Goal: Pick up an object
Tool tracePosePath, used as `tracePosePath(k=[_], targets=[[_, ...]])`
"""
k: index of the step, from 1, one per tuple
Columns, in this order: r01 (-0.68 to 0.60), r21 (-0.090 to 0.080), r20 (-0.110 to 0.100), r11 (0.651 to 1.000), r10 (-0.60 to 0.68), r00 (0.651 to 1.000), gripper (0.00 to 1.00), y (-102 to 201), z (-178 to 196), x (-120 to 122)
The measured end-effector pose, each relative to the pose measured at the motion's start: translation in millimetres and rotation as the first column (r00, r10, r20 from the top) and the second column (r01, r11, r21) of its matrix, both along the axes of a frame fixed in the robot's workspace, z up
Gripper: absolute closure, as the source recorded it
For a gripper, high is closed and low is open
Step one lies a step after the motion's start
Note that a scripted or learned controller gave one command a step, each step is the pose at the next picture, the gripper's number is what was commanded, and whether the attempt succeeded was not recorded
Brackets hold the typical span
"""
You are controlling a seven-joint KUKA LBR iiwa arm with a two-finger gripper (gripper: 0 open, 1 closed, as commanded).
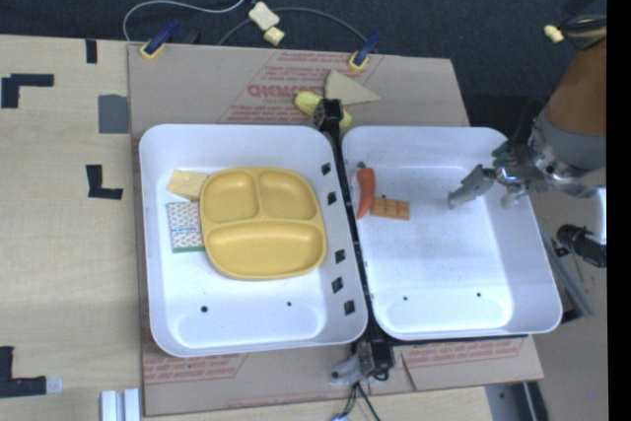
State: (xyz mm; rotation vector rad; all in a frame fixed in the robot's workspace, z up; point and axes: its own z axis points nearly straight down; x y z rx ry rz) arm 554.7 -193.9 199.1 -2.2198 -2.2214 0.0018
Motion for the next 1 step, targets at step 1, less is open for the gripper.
tracePosePath(k=[1], targets=[[-0.005,0.004,-0.007,1.000,0.005,1.000,0.00,71.4,-89.0,-9.6]])
